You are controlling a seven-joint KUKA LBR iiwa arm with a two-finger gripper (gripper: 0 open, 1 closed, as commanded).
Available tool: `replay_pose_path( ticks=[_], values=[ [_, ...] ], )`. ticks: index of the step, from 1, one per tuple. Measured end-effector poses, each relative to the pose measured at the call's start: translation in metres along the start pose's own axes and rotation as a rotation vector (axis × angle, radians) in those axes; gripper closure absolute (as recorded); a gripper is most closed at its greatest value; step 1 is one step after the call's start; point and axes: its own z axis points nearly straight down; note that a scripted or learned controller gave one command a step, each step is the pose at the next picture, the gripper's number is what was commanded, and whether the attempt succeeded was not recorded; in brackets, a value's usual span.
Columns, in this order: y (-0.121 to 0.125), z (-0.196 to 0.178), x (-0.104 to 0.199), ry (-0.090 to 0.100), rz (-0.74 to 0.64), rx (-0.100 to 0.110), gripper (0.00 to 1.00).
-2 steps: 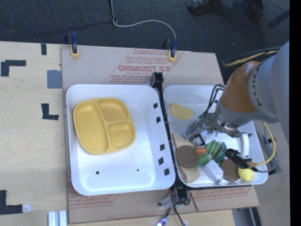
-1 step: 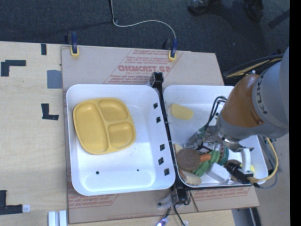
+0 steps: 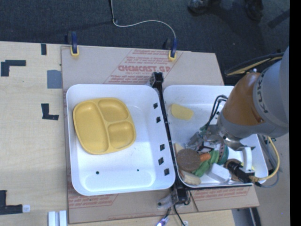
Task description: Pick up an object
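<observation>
Arm low over the right bin (image 3: 197, 91), tool (image 3: 203, 138) down among the clutter.

The tool sits amid the heap at the bin's near end, just above a brown round object (image 3: 189, 159), with a green piece (image 3: 210, 161) and an orange bit (image 3: 205, 157) beside it; whether it is wide, narrow or holding anything I cannot tell. A pale yellow block (image 3: 181, 111) lies apart, farther back. In the left bin (image 3: 117, 180) rests a yellow divided plate (image 3: 104, 125).
</observation>
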Motion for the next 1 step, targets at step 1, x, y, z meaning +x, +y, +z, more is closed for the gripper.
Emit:
replay_pose_path(
  ticks=[1],
  values=[
    [0.0863, -0.1189, 0.0607, 0.002, -0.011, -0.013, 1.00]
  ],
)
